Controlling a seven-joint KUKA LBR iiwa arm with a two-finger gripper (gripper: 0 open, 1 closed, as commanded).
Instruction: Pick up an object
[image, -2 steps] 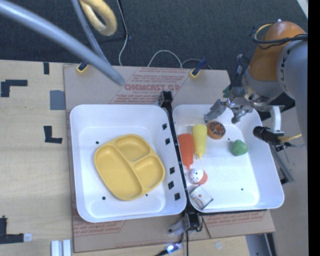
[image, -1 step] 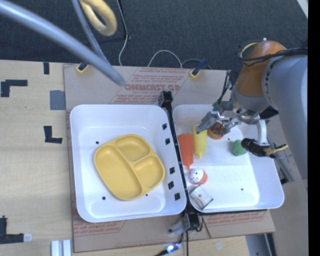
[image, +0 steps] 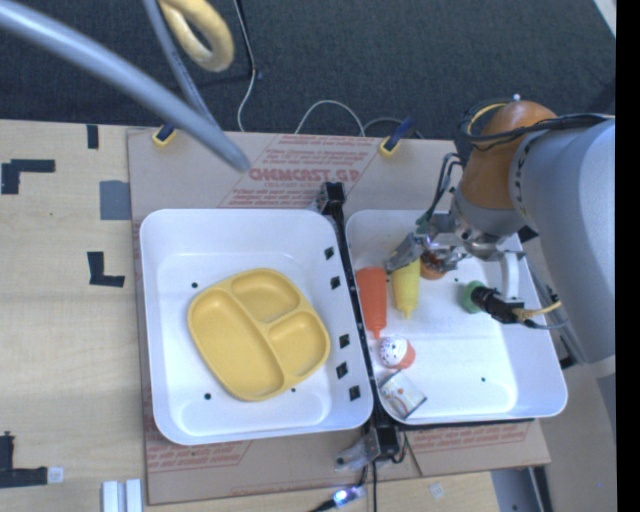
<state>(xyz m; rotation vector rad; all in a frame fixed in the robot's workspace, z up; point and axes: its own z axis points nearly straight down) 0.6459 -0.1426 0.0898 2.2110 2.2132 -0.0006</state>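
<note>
My gripper (image: 420, 250) hangs in the right bin (image: 520, 385) above a yellow corn cob (image: 406, 288); whether it's closed, I cannot tell.

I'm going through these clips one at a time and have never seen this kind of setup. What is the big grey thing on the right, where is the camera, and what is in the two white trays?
One camera looks down at a slant. The grey robot arm with an orange band reaches in from the right; its two-finger gripper sits over the right shallow white bin. Nothing is visibly held. That bin holds an orange carrot-shaped toy, a yellow corn-like piece, a small green object and a white round item with red marks. The left shallow white bin holds a yellow divided plastic plate.
</note>
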